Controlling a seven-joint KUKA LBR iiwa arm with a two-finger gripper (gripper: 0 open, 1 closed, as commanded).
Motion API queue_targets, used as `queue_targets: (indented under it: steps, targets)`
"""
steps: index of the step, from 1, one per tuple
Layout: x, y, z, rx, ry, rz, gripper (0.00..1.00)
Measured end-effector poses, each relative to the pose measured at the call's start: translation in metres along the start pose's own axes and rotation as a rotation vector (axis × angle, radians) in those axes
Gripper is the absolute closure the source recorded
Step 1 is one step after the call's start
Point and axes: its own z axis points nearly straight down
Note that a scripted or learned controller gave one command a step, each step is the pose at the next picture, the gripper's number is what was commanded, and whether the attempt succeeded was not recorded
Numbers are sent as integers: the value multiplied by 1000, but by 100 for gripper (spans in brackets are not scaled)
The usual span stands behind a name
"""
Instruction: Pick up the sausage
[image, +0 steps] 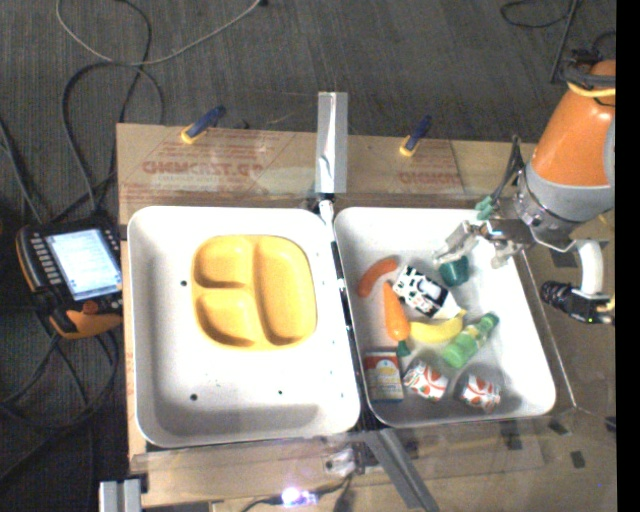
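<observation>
The sausage (377, 275) is a short, curved, orange-red piece lying in the right bin (535, 335), close to its left wall at the far end. My gripper (478, 243) hangs over the bin's far right part, well to the right of the sausage and apart from it. Its fingers (456, 241) are spread open with nothing between them. A small teal cup (455, 269) sits just below the gripper.
Next to the sausage lie an orange carrot (396, 315) and a black-and-white spotted item (420, 288). Nearer the front are a banana (437, 328), a green bottle (470, 342), a can (383, 375) and two red-and-white items (430, 380). The left bin (160, 400) holds a yellow divided plate (255, 290).
</observation>
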Motion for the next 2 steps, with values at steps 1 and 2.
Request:
queue_targets:
  steps: [1,2]
  targets:
    - [48,53,71,1,0,132,0]
    - [49,58,147,-13,-4,86,0]
